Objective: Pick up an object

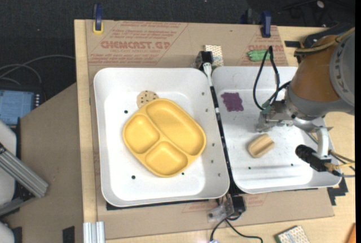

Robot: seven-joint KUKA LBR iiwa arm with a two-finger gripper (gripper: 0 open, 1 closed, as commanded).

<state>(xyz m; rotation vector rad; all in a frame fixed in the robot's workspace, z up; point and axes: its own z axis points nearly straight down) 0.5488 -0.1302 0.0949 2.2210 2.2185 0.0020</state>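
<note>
- Hovering low in right bin (282,180): gripper (269,123), finger spread impossible to tell.
- Just below-left: tan rounded block (260,146).
- Up-left: flat purple patch (232,101).
- Far left: glossy yellow three-compartment plate (163,136), speckled cookie (146,98).

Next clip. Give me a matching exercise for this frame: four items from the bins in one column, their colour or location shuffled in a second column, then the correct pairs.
Column A
1. divided plate
2. cookie
3. purple patch
4. tan block

Column B
a. right bin, far part, left of the gripper
b. yellow, middle of the left bin
c. right bin, just on the near side of the gripper
d. left bin, partly hidden behind the plate's far edge

Pairs: 1-b, 2-d, 3-a, 4-c
</note>
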